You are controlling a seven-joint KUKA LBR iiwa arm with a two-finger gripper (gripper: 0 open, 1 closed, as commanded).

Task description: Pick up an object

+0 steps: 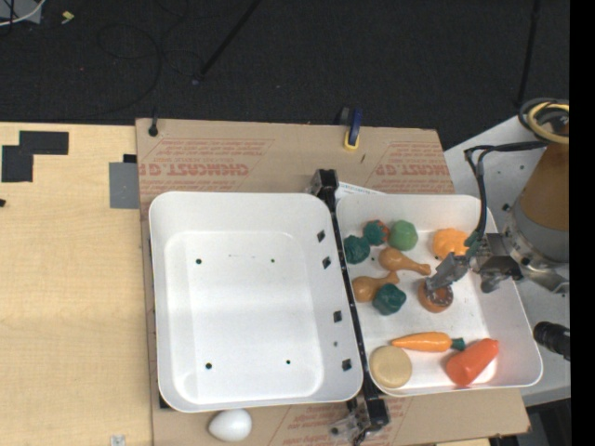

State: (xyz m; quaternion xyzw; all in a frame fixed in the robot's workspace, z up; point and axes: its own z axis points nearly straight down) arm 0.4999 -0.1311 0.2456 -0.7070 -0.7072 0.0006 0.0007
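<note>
The right bin holds several toy foods. Among them are a green ball, teal pieces, an orange fruit, two tan drumsticks, a carrot, a cream disc and a red-orange piece. My gripper reaches in from the right and hangs low over the middle of this bin. It sits just above and touching, or nearly touching, a small brown round piece. The orange fruit lies just behind it.
The left bin stands beside the right one, with a black clip divider between them. A white egg lies on the cardboard in front of the left bin. Cables and the arm's base crowd the right side.
</note>
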